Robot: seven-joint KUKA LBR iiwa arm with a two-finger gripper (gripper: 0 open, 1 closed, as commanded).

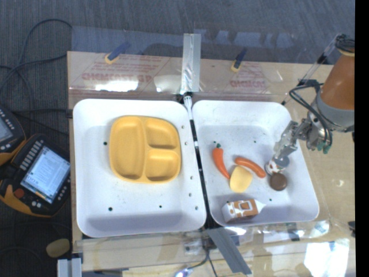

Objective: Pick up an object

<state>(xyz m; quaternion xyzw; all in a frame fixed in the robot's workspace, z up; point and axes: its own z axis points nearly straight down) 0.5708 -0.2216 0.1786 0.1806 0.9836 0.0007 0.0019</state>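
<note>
Brown ball (pixel 278 182) sits just under the gripper (pixel 275 167), whose grip I cannot tell, and could roll away.

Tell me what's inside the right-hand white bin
The right bin holds a toy carrot, a sausage, a pale yellow piece, a brown round item and a small carton. The gripper covers a strip of floor.

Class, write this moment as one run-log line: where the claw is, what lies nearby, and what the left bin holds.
claw: over right bin, above brown ball | nearby: sausage, carrot | left bin: yellow tray
</note>
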